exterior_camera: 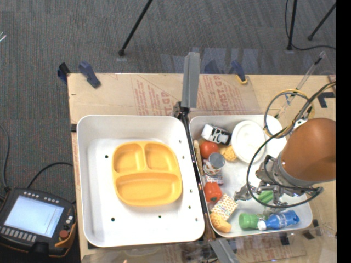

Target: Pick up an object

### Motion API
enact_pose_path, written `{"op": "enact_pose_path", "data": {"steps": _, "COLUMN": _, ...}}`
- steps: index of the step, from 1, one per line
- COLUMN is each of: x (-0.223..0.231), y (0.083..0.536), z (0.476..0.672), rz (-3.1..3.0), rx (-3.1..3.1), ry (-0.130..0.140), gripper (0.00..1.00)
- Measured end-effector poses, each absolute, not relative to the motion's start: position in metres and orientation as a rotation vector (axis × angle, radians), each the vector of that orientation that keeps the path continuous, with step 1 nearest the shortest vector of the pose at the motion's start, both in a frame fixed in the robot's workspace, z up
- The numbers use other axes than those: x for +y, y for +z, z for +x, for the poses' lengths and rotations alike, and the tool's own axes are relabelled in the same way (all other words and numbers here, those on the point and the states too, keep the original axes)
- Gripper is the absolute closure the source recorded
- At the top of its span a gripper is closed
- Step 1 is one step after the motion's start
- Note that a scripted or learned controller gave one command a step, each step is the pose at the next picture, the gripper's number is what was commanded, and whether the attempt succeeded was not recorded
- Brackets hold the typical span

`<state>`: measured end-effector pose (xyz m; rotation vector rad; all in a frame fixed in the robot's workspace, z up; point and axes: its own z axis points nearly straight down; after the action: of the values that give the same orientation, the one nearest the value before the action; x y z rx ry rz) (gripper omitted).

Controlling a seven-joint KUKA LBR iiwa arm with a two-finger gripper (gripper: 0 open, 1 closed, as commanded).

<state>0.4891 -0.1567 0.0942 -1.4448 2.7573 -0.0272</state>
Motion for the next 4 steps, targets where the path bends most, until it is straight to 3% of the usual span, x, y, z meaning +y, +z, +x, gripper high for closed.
{"op": "enact_pose_path", "data": {"steps": 1, "x": -0.153, "y": 0.102, "z": 0.487, "rz": -1.453, "rx": 2.764, "ry": -0.011, "gripper": 1.0}}
{"op": "enact_pose_path", "data": {"steps": 2, "x": -0.112, "y": 0.089, "z": 0.478, "rz": -1.444, "rx": 2.786, "ry": -0.006, "gripper": 1.0}}
{"op": "enact_pose_path", "data": {"steps": 3, "x": -0.086, "y": 0.087, "z": 0.503, "rz": -1.248, "rx": 2.883, "ry": 0.005, "gripper": 1.0}}
{"op": "enact_pose_path", "data": {"steps": 4, "x": -0.086, "y": 0.09, "z": 0.507, "rz": -1.244, "rx": 2.872, "ry": -0.006, "gripper": 0.0}}
